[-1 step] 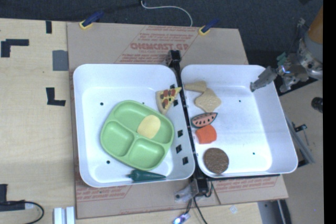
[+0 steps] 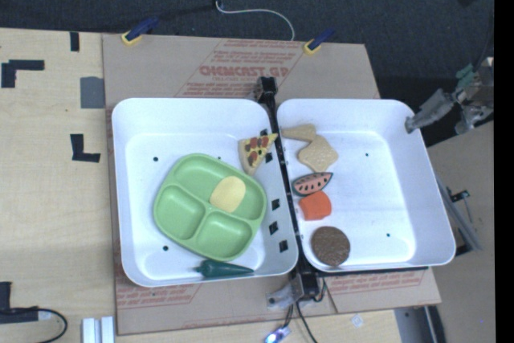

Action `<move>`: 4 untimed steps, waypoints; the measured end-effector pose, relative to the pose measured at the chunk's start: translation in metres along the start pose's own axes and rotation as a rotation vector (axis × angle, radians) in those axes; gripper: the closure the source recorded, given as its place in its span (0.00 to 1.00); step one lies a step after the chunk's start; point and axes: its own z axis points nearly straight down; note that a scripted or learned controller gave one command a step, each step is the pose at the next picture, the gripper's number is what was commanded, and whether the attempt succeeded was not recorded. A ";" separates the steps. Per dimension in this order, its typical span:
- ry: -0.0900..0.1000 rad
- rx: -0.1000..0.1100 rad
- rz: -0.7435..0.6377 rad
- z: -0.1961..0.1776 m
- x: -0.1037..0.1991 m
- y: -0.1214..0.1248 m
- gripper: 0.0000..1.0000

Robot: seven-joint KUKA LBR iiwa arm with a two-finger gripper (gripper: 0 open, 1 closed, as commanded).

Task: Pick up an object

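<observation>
The left bin (image 2: 136, 173) holds a green divided plate (image 2: 181, 213) with a yellow oval piece (image 2: 228, 193) on it. A pizza slice (image 2: 256, 149) lies by the bin's right wall, and a dark teal piece (image 2: 225, 269) lies at its front. Along the left side of the right bin (image 2: 393, 173) sit a tan bread-shaped piece (image 2: 311, 145), a watermelon slice (image 2: 312, 183), an orange-red piece (image 2: 316, 206) and a brown round cookie (image 2: 330, 245). My gripper (image 2: 419, 120) hangs at the right bin's far right corner, well away from all the objects, with nothing visible in it.
The bins sit on a cardboard sheet (image 2: 241, 68) held by clips on a wooden bench. A white cable (image 2: 241, 10) runs across the dark floor behind. The right half of the right bin is bare white floor.
</observation>
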 end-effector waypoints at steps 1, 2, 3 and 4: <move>0.006 0.014 -0.012 0.033 0.148 -0.034 0.00; 0.003 0.012 -0.007 0.032 0.230 -0.046 0.00; 0.001 0.012 -0.001 0.023 0.226 -0.045 1.00; 0.004 -0.003 -0.003 -0.091 0.256 -0.043 1.00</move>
